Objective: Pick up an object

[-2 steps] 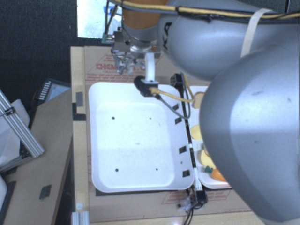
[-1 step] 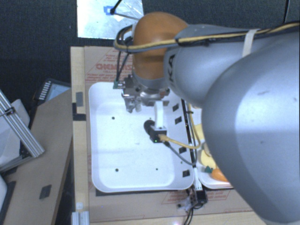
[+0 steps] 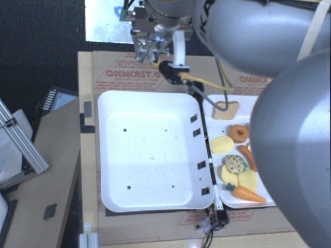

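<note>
The left bin (image 3: 150,154) sits on the worktop (image 3: 62,154). The tool (image 3: 150,50) hangs above the bin's far edge; whether it is spread I cannot tell. In the right bin (image 3: 220,198) lie a doughnut (image 3: 238,133), a cookie (image 3: 235,163) and a carrot (image 3: 247,193).

gripper (image 3: 148,53) above left bin (image 3: 111,190), food in right bin (image 3: 226,200).

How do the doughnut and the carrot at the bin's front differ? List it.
The doughnut is a round brown ring with a hole; the carrot is long, tapered and orange with a green end. The doughnut lies farther back, the carrot at the front edge. Both lie loose in the right bin.
</note>
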Action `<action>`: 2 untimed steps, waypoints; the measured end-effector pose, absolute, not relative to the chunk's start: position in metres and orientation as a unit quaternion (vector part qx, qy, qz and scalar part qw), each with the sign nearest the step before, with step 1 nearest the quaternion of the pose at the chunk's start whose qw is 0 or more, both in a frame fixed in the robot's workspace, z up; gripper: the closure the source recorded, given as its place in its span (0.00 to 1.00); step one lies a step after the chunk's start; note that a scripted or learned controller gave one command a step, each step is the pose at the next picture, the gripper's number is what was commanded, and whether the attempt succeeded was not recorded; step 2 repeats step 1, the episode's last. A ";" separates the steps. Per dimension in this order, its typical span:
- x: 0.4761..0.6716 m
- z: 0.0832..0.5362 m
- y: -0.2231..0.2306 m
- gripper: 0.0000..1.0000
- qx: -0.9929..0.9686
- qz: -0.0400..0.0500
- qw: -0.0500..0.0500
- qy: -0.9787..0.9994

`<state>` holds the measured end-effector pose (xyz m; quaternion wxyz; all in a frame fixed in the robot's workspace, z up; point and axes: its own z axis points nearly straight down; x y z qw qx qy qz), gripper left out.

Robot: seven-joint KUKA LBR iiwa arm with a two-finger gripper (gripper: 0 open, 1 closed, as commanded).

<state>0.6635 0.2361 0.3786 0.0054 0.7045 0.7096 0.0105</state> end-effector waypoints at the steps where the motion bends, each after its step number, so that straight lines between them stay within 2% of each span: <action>1: 0.670 0.377 0.173 1.00 0.708 0.000 0.002 0.706; 2: 0.670 0.377 0.173 1.00 0.708 0.000 0.002 0.706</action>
